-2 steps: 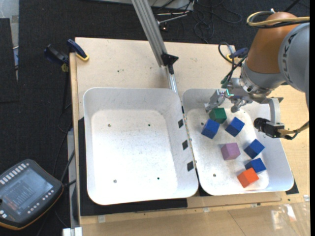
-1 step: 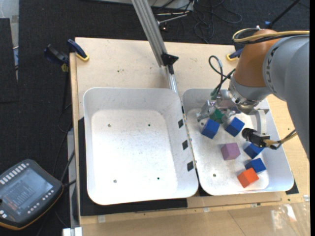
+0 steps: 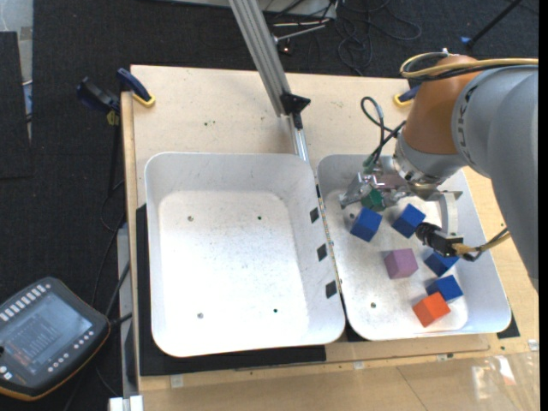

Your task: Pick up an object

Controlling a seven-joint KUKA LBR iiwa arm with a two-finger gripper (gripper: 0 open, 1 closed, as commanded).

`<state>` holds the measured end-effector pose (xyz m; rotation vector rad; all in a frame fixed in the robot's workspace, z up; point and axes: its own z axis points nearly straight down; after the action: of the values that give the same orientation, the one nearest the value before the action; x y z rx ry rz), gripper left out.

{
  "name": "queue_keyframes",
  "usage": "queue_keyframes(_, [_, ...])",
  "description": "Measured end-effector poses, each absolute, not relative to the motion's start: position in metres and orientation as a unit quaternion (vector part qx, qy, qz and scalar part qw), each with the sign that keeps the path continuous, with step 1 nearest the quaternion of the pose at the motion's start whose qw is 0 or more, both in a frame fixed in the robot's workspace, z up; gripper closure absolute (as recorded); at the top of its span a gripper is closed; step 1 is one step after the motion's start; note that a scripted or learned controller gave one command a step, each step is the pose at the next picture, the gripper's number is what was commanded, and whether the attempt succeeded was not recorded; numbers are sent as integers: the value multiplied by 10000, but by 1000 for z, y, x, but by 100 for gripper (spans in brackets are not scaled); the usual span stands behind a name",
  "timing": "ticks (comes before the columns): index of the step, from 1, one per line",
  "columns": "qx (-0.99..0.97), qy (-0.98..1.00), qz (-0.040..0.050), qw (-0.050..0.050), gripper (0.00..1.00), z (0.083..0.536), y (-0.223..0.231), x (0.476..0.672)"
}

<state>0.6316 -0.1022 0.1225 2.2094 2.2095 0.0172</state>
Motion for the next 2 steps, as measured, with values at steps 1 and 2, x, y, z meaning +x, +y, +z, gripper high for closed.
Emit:
queue_keyframes(1, [7071,7071,52,94,100,131,-103,632])
queue_keyframes(2, [7062,7080,18,24,100,175,-102,638])
